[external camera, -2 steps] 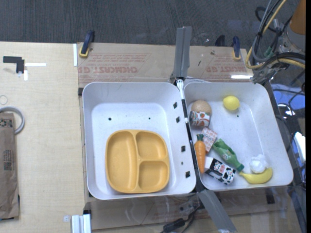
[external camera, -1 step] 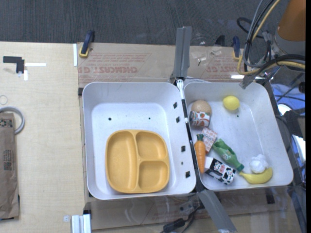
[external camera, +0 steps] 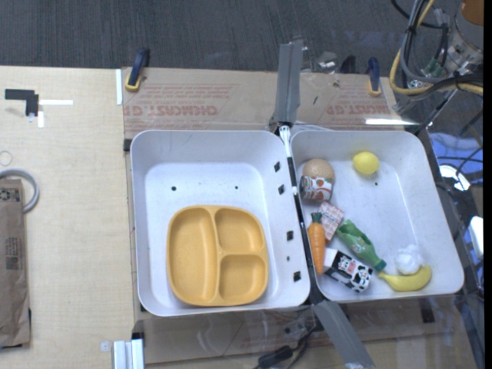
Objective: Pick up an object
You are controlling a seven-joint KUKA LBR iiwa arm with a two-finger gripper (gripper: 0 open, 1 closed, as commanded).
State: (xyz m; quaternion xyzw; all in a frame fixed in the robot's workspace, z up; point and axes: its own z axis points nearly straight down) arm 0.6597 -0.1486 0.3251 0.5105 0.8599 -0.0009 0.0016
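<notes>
I've got the arm parked up at the bench's far right corner, and I can't tell how the jaws stand from here. Left bin carries a yellow divided plate toward its near edge. Right bin has the pickings: a lemon near the far edge, a round jar by the left wall, a carrot below it, a green packet, a small milk carton, and a banana in the near right corner.
</notes>
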